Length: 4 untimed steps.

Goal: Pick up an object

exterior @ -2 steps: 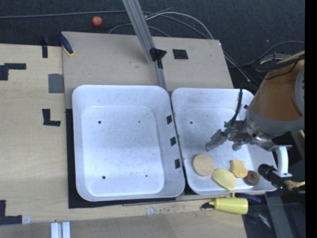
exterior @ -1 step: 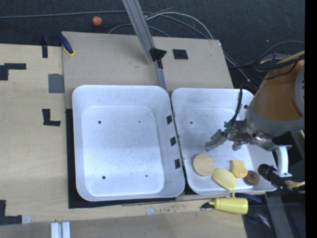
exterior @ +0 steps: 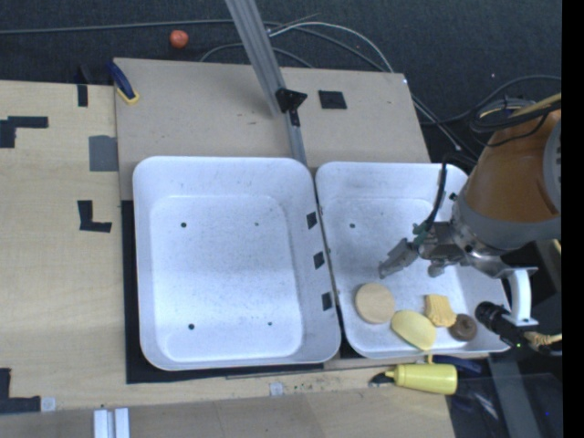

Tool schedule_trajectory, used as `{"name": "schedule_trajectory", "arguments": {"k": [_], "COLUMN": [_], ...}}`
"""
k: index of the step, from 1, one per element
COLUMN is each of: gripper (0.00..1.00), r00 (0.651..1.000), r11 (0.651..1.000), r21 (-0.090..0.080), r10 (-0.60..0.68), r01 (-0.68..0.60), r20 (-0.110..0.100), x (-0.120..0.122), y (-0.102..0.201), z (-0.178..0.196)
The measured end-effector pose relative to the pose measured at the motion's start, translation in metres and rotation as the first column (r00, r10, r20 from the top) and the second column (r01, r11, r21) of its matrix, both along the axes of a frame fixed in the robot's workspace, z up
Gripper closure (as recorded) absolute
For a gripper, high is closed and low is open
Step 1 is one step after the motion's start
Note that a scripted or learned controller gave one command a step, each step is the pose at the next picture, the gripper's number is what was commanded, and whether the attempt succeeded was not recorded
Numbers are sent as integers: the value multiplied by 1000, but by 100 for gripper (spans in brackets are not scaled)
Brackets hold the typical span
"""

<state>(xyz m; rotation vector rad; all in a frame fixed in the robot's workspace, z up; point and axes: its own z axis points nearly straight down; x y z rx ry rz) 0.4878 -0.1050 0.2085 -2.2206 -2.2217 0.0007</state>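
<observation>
Claw (exterior: 412,258) hovers in the right bin (exterior: 365,185), just above a tan disc (exterior: 374,303); its spread cannot be told. Crowded neighbours could spoil the grab.

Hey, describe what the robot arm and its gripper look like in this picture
The arm has a broad orange band over a grey wrist section. A thin dark cable runs down its side. The gripper is grey metal with two slim fingers.
</observation>
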Motion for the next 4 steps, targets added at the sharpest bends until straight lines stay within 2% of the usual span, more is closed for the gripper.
{"name": "schedule_trajectory", "arguments": {"k": [4], "gripper": [0], "r00": [1000], "r11": [1000], "r21": [0], "r10": [0], "r01": [0], "r20": [0], "x": [0], "y": [0], "z": [0]}}
